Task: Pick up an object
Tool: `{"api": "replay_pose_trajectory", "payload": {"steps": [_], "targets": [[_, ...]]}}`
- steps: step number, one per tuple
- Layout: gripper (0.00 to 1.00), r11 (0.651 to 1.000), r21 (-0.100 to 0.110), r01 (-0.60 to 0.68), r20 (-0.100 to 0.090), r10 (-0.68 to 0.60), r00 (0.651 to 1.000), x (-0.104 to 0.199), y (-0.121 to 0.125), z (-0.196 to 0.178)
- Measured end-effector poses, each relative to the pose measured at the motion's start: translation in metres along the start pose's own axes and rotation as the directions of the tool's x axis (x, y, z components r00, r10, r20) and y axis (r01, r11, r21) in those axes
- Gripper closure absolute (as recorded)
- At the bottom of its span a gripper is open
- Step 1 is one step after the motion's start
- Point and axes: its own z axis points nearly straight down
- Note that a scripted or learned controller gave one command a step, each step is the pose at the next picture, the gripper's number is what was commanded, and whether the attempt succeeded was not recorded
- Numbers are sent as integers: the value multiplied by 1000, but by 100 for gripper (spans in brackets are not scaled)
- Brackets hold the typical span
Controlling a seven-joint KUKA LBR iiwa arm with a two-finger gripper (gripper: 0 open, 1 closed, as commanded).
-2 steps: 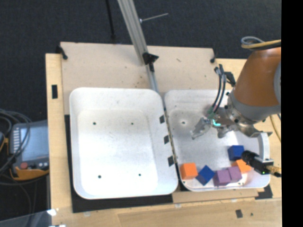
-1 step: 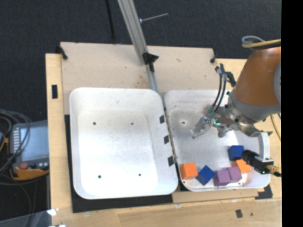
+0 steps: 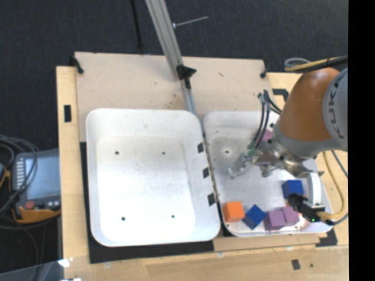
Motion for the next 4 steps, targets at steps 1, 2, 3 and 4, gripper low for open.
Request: {"api": "replay_pose_trajectory", "payload": {"steps": [1, 2, 3, 4], "targets": [[0, 1000, 2, 1, 0, -1, 1000, -6, -3, 62], [0, 1000, -6, 1, 2, -1, 1000, -8, -2, 101], [100, 1000, -11, -7, -1, 7, 1000, -8, 0, 88], [100, 1000, -10, -1, -1, 1, 1000, -10, 0, 45]]}}
